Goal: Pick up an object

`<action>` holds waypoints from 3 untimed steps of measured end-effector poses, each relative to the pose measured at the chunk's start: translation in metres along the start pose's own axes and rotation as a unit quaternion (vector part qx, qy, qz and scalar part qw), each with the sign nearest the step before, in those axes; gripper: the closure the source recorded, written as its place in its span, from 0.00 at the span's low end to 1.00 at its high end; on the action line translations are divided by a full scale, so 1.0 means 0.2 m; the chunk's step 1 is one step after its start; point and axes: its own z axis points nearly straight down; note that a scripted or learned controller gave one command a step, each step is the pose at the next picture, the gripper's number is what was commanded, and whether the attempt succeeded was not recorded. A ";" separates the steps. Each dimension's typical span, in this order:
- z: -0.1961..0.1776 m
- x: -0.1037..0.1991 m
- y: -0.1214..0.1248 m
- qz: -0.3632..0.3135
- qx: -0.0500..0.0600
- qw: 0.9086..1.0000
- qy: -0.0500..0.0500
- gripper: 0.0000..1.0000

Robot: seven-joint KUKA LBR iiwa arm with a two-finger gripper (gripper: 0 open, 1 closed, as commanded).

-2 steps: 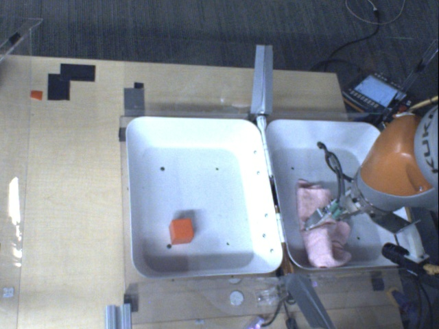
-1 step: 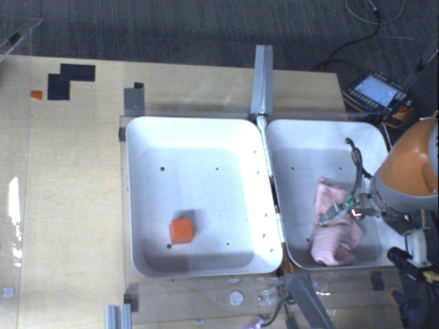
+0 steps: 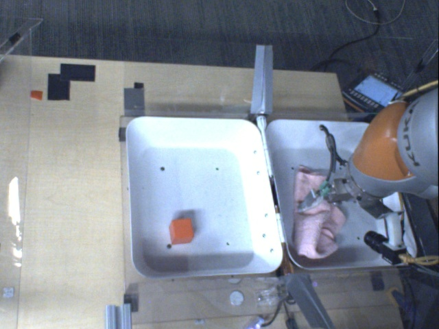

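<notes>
An orange block (image 3: 182, 231) lies in the left bin (image 3: 144, 184), well to the left of the pink cloth (image 3: 314, 218) and apart from everything else. The cloth itself lies crumpled in the right bin (image 3: 295, 142), against that bin's left wall. The gripper (image 3: 321, 196) sits right over the cloth's upper part with the arm's orange band (image 3: 381, 149) behind it, and whether it is apart or together cannot be told.
</notes>
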 end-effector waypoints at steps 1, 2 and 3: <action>0.01 0.02 0.29 -0.075 0.002 0.997 0.001 0.00; -0.47 0.16 0.37 -0.044 0.006 0.999 0.001 0.00; -0.02 0.01 0.24 -0.045 0.006 0.999 0.002 0.00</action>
